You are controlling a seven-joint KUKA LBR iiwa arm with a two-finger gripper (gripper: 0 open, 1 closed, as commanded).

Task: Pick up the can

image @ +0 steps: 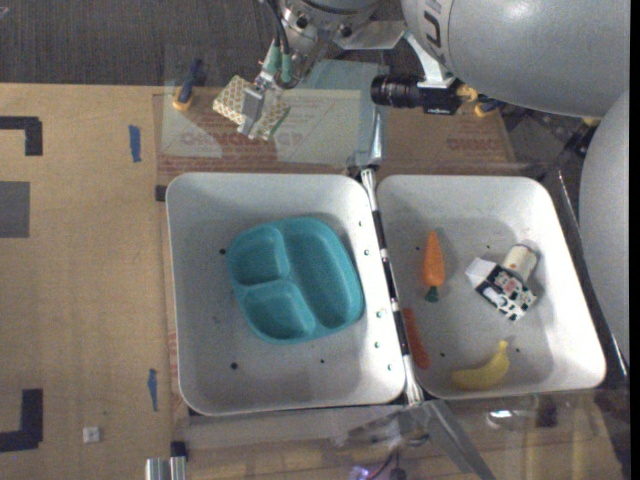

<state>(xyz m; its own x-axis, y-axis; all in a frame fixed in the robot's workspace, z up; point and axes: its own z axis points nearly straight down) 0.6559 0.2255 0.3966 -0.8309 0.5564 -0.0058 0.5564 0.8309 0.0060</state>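
The can [506,280] lies on its side in the right bin [560,213], toward that bin's right side. It has a pale round end and a black-and-white label. My gripper [262,108] hangs beyond the far edge of the left bin [195,218], over the bench's back strip. It is far up and to the left of the can. A small checker-patterned piece [236,100] shows right beside the gripper; I cannot tell whether it is held.
A teal divided plate [295,278] sits in the left bin. The right bin also holds an orange carrot [433,261], a yellow banana [483,368] and a thin red-orange stick [414,338] by the dividing wall. The arm's grey bulk [530,28] looms over the upper right.
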